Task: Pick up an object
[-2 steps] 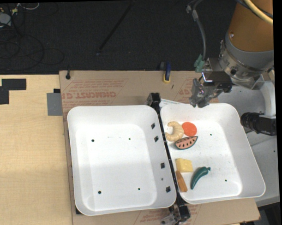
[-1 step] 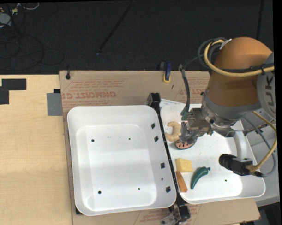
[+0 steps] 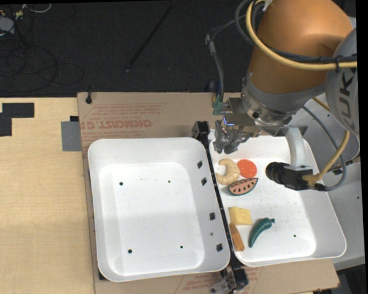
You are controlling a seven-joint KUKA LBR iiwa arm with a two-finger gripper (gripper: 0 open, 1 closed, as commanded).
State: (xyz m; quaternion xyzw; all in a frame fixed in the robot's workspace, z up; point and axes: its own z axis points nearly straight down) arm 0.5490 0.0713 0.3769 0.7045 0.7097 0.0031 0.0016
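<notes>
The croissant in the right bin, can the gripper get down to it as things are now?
Probably yes. The gripper hangs just above the croissant, with nothing over it. The tomato slice and watermelon slice crowd its right side, so the fingers may bump them.

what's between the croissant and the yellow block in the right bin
In the camera view, the watermelon slice lies between the croissant above and the yellow block below, close beside the croissant, with bare bin floor before the block.

Toy foods (image 3: 239,186) in right bin (image 3: 320,241)
</notes>
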